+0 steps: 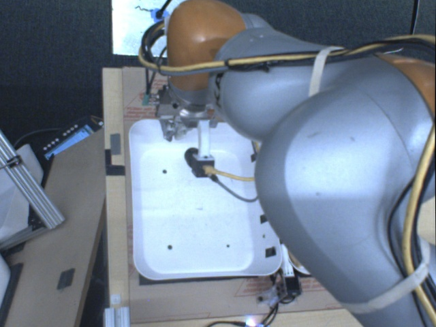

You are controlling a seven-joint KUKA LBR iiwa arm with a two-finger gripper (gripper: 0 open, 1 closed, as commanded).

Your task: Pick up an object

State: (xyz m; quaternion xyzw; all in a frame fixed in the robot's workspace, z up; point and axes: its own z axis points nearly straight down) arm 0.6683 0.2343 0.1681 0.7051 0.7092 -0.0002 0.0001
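My gripper [185, 140] hangs below the orange wrist band [201, 33], over the far part of the left white bin [146, 203]. A black block [198, 163] with a yellow cable [235, 177] sits at the gripper's lower end, just above the bin floor. I cannot make out anything held there. The bin floor shows white with a few small dark dots [165, 172]. The grey arm [340, 169] covers the right side of the view and hides the right bin.
The left bin's front rim [204, 272] runs near the bench's front edge. Beyond the bench's left edge are an aluminium rail [30, 189] and a dark device [68, 136]. A white sheet [136, 19] lies behind the bins.
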